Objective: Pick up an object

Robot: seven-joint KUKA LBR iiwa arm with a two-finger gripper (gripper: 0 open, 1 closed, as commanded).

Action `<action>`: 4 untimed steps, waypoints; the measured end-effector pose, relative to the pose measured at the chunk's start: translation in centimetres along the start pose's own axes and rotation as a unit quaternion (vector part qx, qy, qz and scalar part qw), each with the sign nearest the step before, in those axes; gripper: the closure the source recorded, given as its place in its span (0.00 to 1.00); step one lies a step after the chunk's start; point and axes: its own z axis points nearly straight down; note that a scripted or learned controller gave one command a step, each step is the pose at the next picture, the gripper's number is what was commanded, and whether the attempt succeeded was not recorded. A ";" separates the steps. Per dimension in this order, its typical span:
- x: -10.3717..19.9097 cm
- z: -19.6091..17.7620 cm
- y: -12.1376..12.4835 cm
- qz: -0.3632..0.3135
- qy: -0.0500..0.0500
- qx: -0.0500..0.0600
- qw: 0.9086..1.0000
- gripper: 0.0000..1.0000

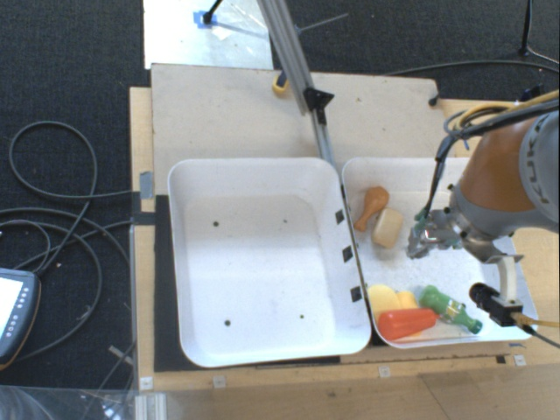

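The right bin (411,171) holds several objects. A brown drumstick-shaped piece (372,206) lies near its left wall, with a beige block (388,228) just below it. Along the front lie a yellow piece (385,298), a red-orange carrot-like piece (407,323) and a green bottle (448,309). My gripper (422,239) hangs over the middle of the right bin, just right of the beige block and above the green bottle. I see nothing held between its fingers.
The left bin (254,261) sits beside the right one, sharing a black-marked divider (347,254). A grey pole (293,55) slants across the back of the bench. Cables lie on the dark floor at the left.
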 end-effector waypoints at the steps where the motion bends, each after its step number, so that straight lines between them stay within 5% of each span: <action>1: 0.5 -4.5 -0.1 -0.002 0.000 0.000 1.000 1.00; 2: 1.2 -10.7 -0.2 -0.003 0.000 -0.002 1.000 1.00; 4: 11.2 -9.9 0.3 -0.004 0.002 0.002 1.000 1.00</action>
